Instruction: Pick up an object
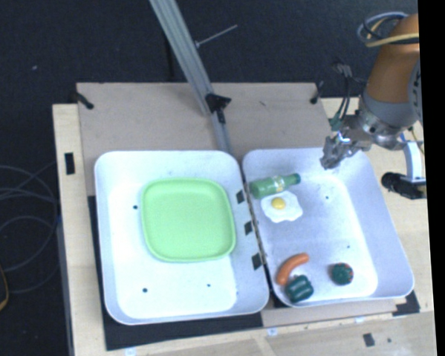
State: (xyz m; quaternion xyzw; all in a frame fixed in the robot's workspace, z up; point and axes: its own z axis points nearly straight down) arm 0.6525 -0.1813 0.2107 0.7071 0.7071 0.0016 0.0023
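The right bin (372, 203) holds a green bottle (274, 184) lying on its side near the back left, with a fried egg (281, 207) just in front of it. At the front lie an orange sausage (292, 266), a dark green pepper (299, 288) and a green round fruit with a red spot (341, 274). My gripper (331, 157) hangs over the bin's back right corner, well right of the bottle, with nothing seen between its fingers. The arm (389, 83) comes in from the upper right.
The left bin (120, 216) bears a light green square plate (187, 219). A grey pole (190, 56) slants up from between the bins at the back. Bare white floor lies in the middle of the right bin.
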